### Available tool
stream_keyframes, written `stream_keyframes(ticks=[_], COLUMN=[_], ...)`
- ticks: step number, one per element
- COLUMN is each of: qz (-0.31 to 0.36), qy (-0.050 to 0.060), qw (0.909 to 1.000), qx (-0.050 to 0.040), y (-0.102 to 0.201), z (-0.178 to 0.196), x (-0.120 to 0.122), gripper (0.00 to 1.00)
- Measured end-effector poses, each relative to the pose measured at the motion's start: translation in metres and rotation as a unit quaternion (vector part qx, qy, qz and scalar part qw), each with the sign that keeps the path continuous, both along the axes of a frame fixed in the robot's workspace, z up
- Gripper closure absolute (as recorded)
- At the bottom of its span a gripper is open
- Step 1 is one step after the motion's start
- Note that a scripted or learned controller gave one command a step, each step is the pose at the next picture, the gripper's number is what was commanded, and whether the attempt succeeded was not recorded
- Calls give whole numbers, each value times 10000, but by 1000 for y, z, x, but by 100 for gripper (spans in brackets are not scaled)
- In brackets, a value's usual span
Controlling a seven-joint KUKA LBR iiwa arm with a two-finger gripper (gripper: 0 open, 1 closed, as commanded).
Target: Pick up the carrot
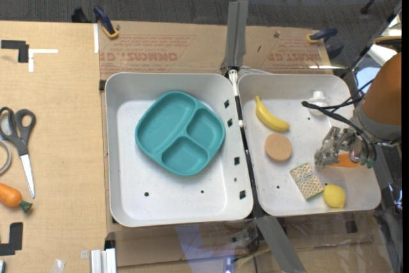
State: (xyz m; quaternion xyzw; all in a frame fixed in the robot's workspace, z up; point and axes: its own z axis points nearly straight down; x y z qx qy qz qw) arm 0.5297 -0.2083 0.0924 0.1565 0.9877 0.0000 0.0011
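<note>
The claw (337, 149) hangs low over the right bin (281, 201), near its right wall, and an orange carrot (348, 160) lies right at it, showing just beside and slightly below the metal fingers on the side toward the arm. The carrot's visible part runs roughly left to right, its long axis pointing across the bin toward the wall, though much of it is hidden by the claw. Whether the claw is open or already closed on the carrot cannot be told from this angle. Nearer the viewer than the claw sit a patterned sponge (307, 180) and a lemon (334, 195); away from the arm lie a round cookie (278, 148) and a banana (271, 115). Another carrot (11, 196) rests far off on the desk (51, 137), beyond the teal plate (180, 132).
</note>
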Motion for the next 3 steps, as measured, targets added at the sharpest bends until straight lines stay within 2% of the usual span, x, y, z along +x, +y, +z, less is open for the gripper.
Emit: stream_keyframes(ticks=[1, 2, 3], qz=[5, 10, -1324], qy=[-1, -21, -8], qw=[10000, 10000, 9912], qx=[0, -4, 3], y=[0, 1, 64], z=[0, 10, 75], x=[0, 2, 8], gripper=[0, 100, 100])
